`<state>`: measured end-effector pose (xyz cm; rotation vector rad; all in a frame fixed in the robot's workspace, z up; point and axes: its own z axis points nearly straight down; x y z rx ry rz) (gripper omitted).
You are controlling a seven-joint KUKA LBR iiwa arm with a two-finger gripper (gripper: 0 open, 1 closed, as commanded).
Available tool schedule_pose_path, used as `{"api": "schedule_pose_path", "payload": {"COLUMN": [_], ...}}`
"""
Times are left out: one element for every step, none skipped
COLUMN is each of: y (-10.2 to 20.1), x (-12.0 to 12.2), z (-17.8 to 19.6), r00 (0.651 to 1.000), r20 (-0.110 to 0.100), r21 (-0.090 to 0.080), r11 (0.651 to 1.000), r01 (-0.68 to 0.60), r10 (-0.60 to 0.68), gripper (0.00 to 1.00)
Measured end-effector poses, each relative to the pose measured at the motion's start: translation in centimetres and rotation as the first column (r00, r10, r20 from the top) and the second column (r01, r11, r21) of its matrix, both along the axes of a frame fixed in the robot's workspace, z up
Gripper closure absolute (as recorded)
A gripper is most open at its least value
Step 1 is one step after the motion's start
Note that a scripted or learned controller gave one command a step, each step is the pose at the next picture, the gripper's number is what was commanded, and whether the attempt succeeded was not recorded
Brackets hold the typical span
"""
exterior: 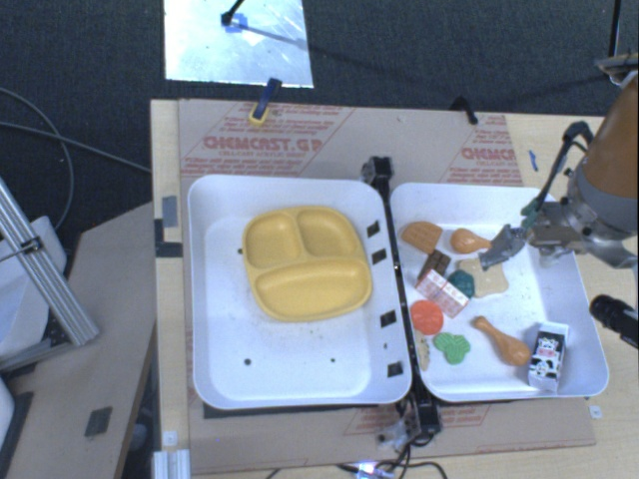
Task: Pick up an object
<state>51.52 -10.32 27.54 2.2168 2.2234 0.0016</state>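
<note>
Hanging low over the right bin point(574, 307), end effector point(497, 252) tipped down-left toward the toy pile. Cannot tell from this slanted view whether wide or narrow; nothing visibly gripped. Reaching in from the right, so aimed at the pile's near edge.

Closest candidates: orange lump point(469, 239) just beside the tip, pale slab point(491, 279) just below it. Teal piece point(460, 282) and pink block point(440, 292) touching or nearly so, with a brown block point(433, 264) leaning against them. Probably a poor target: crowded, likely to drag neighbours.

Better isolated: drumstick point(502, 340) lying flat with bare bin floor around it; milk carton point(547, 355) parked in the near right corner, tight to the wall, so awkward to straddle. Orange disc point(426, 317) and green toy point(451, 347) close to the divider, little clearance on that side.

Left bin point(215, 367) carrying just a yellow divided plate point(305, 264), presumably the drop side. Both bins sitting on cardboard over the surface point(329, 138).

Judged as pre-grasp, pick not yet done. Main risk: closing on the slab edge and slipping off.
</note>
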Motion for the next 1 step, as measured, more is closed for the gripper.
{"api": "schedule_pose_path", "payload": {"y": [8.24], "x": [-2.76], "z": [-9.62], "r00": [1.0], "r20": [-0.011], "r21": [0.005], "r11": [1.0], "r01": [-0.008], "r10": [0.008], "gripper": [0.0]}}
